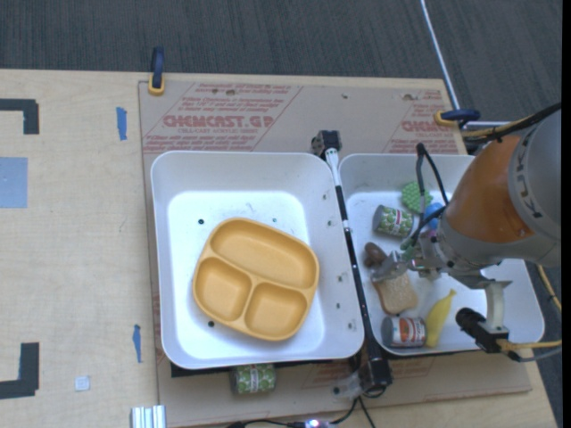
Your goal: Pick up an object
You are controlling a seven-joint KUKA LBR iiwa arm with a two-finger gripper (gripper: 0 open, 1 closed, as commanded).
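1. Pale wooden table (71, 266) on dark carpet, bearing two white bins side by side.
2. Left bin (169, 266): orange divided plate (256, 278) at centre, open floor around it.
3. Right bin (357, 205): crowded; bread slice (399, 293), banana (439, 317) standing near-upright toward front edge, can (403, 331) lying crosswise at front edge, green can (391, 220) near back.
4. Claw (419, 259) over right bin's middle, largely hidden under orange wrist; grip state cannot be told.
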